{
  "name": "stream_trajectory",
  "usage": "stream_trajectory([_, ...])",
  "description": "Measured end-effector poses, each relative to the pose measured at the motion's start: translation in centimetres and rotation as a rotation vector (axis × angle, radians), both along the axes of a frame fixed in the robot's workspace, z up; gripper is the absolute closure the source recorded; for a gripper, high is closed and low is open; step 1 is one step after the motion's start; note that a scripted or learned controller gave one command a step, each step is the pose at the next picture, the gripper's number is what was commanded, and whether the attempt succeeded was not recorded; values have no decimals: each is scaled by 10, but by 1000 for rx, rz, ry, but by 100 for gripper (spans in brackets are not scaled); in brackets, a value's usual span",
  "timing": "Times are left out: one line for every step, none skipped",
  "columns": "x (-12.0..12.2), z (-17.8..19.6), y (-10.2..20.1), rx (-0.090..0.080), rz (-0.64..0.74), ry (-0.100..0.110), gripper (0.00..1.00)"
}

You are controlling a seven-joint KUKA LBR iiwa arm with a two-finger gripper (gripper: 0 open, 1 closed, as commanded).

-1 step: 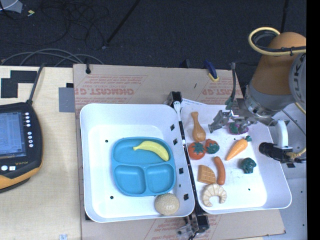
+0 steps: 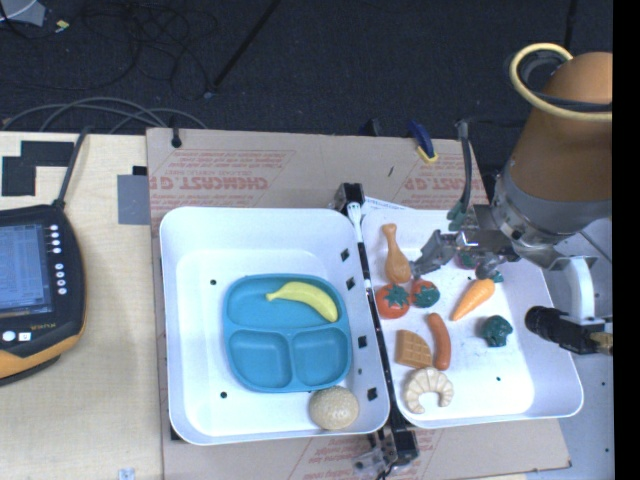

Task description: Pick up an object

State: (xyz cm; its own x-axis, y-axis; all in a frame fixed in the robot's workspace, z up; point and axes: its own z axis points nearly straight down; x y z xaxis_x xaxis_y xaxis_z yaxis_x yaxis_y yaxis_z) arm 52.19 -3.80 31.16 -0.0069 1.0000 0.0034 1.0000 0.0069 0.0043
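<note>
While the arm (image 2: 560, 118) is reached in from the right, two white bins are seen: left bin (image 2: 190, 268), right bin (image 2: 545, 378). Blue tray (image 2: 285, 353) sits in the left bin, banana (image 2: 303, 298) in its top compartment, beige ball (image 2: 333, 407) just below the tray. Gripper (image 2: 455, 253) is hung over the right bin's upper part; finger state cannot be told. Below the gripper: carrot (image 2: 473, 298), tomato (image 2: 392, 301), sausage (image 2: 438, 340), wedge (image 2: 412, 349), croissant (image 2: 428, 389), broccoli (image 2: 496, 330). Drumstick (image 2: 396, 255) is left of the gripper.
</note>
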Motion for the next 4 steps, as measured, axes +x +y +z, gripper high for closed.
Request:
stream_trajectory([1, 3, -4, -3, -6, 10, 100])
stream_trajectory([10, 45, 32, -3, -2, 3, 100])
stream_trajectory([-2, 134, 74, -1, -1, -2, 100])
stream_trajectory([-47, 68, 116, -4, -2, 15, 100])
